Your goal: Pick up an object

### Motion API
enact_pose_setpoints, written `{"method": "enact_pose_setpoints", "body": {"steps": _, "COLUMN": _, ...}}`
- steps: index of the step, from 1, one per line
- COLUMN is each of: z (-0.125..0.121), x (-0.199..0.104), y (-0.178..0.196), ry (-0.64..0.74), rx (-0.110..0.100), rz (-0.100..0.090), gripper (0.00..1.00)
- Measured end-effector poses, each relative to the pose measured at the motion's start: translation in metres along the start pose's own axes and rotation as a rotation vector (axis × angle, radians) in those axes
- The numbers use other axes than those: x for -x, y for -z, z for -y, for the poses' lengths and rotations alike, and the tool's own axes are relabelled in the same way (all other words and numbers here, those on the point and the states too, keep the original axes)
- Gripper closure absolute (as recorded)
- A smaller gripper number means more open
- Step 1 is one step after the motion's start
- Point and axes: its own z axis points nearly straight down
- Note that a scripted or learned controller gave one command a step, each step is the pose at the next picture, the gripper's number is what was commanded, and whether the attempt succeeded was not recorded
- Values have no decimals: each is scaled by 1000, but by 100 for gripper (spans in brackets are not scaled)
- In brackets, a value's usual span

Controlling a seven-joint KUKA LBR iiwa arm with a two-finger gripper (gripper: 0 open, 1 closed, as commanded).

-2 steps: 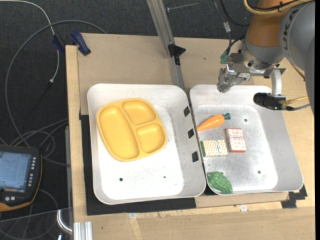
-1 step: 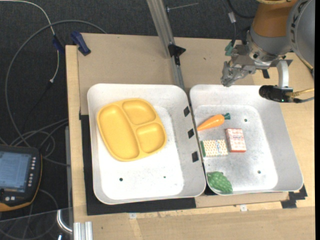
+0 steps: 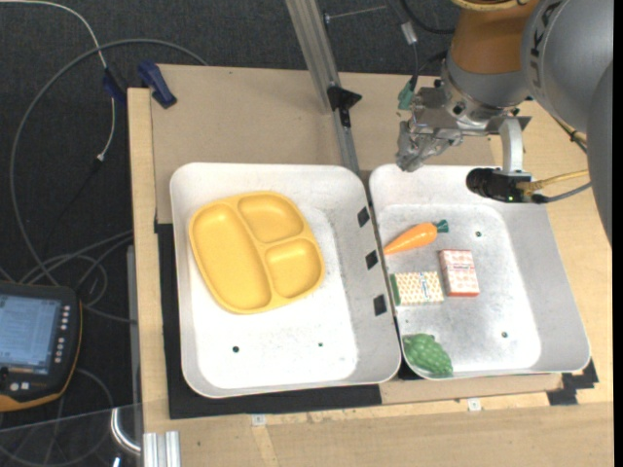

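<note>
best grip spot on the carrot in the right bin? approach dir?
Grip the carrot across its thick orange middle, coming from straight above. It lies flat and slanted, green top toward the upper right, narrow tip toward the bin divider. Set the pincer across the long axis; the boxes below lie apart, so there looks to be room.
</note>
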Motion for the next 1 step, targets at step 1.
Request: {"method": "enact_pose_setpoints", "body": {"steps": 1, "z": 15, "x": -43, "y": -8, "ry": -2, "rx": -3, "rz": 1, "gripper": 100}}
